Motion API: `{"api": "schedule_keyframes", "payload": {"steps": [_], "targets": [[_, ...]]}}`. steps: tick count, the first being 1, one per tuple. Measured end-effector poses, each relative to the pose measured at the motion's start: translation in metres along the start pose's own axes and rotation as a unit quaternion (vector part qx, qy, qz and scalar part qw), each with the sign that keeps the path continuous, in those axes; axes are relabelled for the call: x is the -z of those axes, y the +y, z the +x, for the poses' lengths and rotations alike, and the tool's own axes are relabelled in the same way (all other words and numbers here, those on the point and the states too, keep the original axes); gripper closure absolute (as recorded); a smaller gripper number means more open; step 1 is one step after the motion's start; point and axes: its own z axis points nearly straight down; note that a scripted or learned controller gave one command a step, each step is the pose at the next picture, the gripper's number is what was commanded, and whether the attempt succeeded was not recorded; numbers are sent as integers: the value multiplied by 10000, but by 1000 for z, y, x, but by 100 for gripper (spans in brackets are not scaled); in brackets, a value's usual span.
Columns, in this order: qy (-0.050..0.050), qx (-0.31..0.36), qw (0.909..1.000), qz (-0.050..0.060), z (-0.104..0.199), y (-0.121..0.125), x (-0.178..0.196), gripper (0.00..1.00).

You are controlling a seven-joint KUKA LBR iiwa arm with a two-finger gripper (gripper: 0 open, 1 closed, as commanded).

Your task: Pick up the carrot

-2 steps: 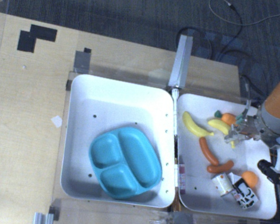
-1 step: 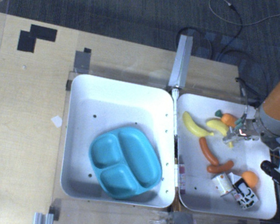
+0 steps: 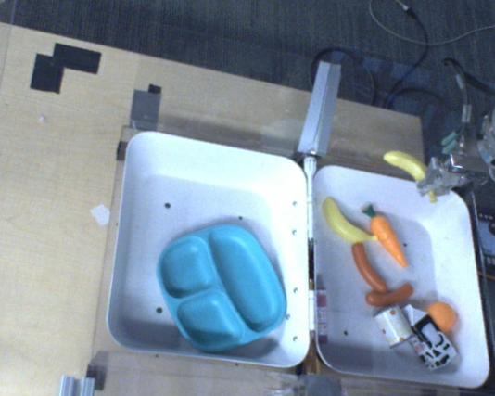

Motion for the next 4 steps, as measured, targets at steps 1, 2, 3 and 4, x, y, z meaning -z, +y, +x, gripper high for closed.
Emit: {"api": "schedule_keyframes", "payload": {"steps": [1,2,3,4], "targets": [[1,1,10000,6,0,0,0,0],[-21,377,9993,-59,-16,0,-102,0],[5,-184,9998,1,7,3,-110,0],[-10,-657,9978,-51,23,-65,-121,0]]}}
